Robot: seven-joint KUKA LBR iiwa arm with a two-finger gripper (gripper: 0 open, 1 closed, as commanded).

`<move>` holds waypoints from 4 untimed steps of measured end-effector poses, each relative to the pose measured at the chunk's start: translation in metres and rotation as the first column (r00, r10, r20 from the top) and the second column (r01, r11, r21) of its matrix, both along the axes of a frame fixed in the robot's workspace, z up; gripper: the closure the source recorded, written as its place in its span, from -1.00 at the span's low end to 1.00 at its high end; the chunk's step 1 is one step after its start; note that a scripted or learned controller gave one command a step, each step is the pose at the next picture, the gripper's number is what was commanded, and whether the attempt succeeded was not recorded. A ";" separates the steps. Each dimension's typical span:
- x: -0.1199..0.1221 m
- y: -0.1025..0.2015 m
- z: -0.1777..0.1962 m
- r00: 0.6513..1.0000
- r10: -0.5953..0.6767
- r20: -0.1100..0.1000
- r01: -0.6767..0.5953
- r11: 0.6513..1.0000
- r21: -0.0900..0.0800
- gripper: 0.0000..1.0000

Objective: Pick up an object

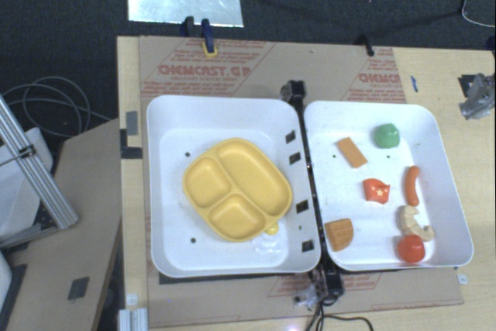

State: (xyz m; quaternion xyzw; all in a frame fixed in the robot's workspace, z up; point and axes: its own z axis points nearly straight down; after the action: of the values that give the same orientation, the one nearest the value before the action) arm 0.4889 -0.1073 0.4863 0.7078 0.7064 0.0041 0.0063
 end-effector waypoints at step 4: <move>-0.002 -0.075 0.049 1.000 0.005 -0.011 -0.005 1.000 0.001 -1.00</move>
State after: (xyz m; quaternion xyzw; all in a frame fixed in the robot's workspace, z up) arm 0.4865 -0.1819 0.5355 0.7060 0.7082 0.0008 0.0022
